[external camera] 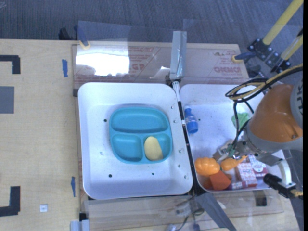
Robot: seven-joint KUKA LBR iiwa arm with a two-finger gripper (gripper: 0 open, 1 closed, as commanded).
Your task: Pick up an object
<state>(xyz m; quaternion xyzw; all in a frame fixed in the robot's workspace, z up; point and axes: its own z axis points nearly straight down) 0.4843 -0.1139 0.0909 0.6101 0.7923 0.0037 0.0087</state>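
Note:
My gripper (234,154) reaches down into the right bin (211,110) near its front, under the arm's orange band (275,119). Right below it lies a small orange piece (230,164), close to or touching the gripper; I cannot tell which. To the left of that sits a rounded orange object (206,166), with a red block (219,181) in front of it. A red and white packet (248,173) lies at the front right. A small blue bottle (191,121) rests by the bin's left wall. A green item (242,118) peeks out beside the arm.
The left bin (91,143) holds a blue divided tray (139,121) with a yellow oval object (153,148) in its front right compartment. A ridge (182,129) separates the two bins. Black cables (250,88) loop over the right bin's back.

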